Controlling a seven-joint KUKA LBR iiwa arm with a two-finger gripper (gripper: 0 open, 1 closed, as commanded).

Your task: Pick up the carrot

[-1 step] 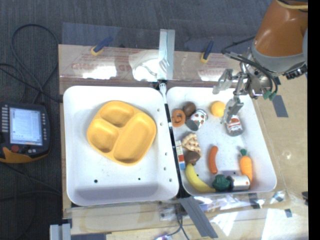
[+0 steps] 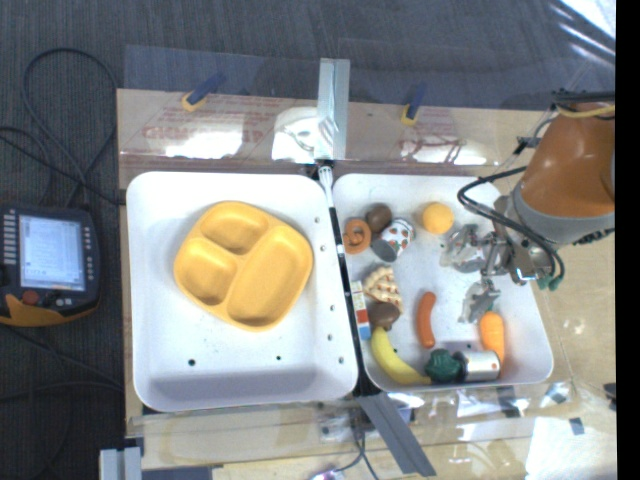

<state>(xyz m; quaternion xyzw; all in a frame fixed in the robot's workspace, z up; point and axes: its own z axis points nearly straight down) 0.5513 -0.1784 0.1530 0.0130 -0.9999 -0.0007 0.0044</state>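
The carrot (image 2: 492, 334), a short orange cone, lies near the front right corner of the right bin (image 2: 540, 313). My gripper (image 2: 476, 273) hangs over the right half of that bin, just behind the carrot and slightly to its left. Its metal parts sit above the bin floor, and nothing shows held in it. The grey arm with its orange band (image 2: 570, 173) reaches in from the right.
The left bin holds a yellow divided plate (image 2: 243, 263). In the right bin lie a red sausage (image 2: 426, 318), a banana (image 2: 394, 360), broccoli (image 2: 443, 365), a silver can (image 2: 481, 365), an orange ball (image 2: 436, 217), a doughnut (image 2: 357, 234) and several small foods.
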